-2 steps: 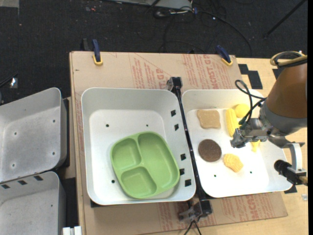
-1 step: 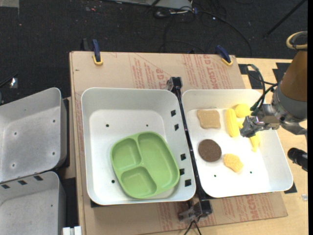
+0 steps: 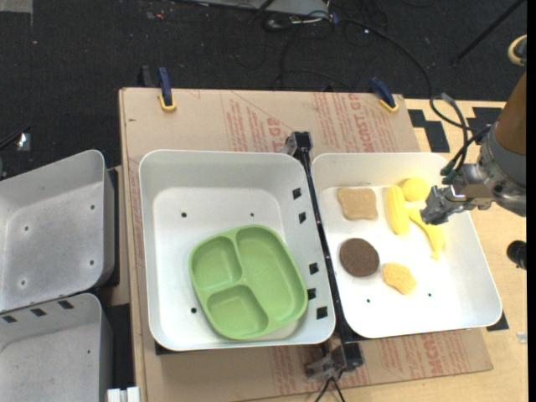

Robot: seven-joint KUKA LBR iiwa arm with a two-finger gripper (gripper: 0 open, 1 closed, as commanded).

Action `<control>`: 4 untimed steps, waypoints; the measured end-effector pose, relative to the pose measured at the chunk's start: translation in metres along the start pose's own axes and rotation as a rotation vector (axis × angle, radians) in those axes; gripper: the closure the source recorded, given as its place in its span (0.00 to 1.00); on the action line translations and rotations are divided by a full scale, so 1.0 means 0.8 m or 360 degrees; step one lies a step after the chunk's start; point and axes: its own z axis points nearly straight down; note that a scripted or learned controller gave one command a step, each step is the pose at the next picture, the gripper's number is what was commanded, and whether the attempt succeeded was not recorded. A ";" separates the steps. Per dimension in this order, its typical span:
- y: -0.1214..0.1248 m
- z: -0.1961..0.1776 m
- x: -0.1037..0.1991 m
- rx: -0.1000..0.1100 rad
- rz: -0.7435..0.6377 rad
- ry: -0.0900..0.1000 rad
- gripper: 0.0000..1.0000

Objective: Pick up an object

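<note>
One banana (image 3: 433,236) lies just beneath the gripper (image 3: 436,208).

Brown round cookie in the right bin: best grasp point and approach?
Come straight down on the brown cookie and close across its diameter at the rim. It lies flat and round, so any axis works; pinching along the bin's length looks safest, since the toast and yellow piece sit close.

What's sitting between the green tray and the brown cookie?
The bins' meeting walls, with black clips, seen in the camera view. Otherwise bare white floor between the green tray and cookie.
</note>
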 end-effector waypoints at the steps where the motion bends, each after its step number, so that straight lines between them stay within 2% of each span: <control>1: 0.030 0.026 0.064 0.0009 -0.0007 0.0004 1.00; 3: 0.096 0.066 0.179 0.0005 -0.0007 0.0003 1.00; 4: 0.116 0.081 0.239 0.0005 -0.0007 0.0004 1.00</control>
